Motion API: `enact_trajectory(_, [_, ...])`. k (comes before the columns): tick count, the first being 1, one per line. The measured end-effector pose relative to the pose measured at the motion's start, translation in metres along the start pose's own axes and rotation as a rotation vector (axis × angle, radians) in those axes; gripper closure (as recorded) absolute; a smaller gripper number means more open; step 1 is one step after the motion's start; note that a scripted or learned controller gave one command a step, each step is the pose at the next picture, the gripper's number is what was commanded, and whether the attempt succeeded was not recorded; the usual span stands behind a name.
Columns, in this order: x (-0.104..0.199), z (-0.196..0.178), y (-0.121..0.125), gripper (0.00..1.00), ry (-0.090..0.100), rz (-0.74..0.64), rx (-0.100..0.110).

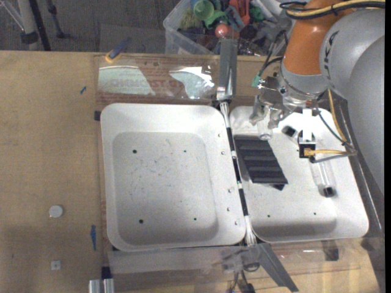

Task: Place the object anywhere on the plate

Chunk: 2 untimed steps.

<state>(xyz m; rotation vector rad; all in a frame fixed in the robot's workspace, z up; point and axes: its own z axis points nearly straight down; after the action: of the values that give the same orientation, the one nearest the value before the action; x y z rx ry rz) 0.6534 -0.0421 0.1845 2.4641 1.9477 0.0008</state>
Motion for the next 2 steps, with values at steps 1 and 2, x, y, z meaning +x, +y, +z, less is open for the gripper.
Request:
enact_trajectory(1, [0.069, 0.000, -0.003, 1.00, 0.000, 0.264, 0.000])
enact_trajectory(2, [0.140, 0.009, -0.073, 1.00, -0.002, 0.493, 0.006])
